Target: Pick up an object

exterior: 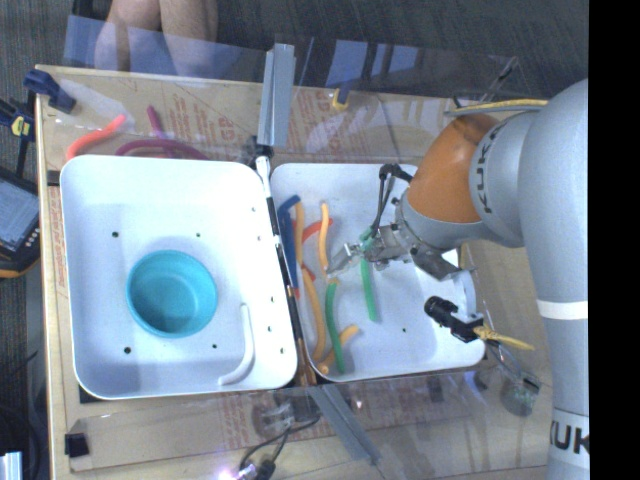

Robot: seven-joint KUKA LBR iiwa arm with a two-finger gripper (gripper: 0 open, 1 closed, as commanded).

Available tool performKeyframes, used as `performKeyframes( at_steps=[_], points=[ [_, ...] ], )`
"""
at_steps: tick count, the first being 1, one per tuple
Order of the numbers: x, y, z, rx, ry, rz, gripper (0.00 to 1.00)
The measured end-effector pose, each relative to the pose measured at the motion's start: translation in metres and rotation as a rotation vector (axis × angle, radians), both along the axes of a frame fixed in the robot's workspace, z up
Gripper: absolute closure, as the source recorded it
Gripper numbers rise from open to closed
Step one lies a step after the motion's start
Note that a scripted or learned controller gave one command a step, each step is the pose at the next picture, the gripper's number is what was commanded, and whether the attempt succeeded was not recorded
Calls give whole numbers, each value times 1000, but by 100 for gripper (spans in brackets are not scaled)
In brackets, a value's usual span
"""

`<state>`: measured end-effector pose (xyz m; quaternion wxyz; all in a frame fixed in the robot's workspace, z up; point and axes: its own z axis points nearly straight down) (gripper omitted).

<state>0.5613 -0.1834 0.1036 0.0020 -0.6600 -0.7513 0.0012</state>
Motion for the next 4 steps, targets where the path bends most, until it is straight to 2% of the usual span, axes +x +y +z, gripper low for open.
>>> performKeyframes(
  at_steps=[1,2,3,4],
  points=[
    [0,0,10,-2,2,5,100],
    [7,31,99,0,-4,45,100],
    [7,31,99,0,-3,45,0],
    [39,64,6,-16,-18,22,0]
  ],
)
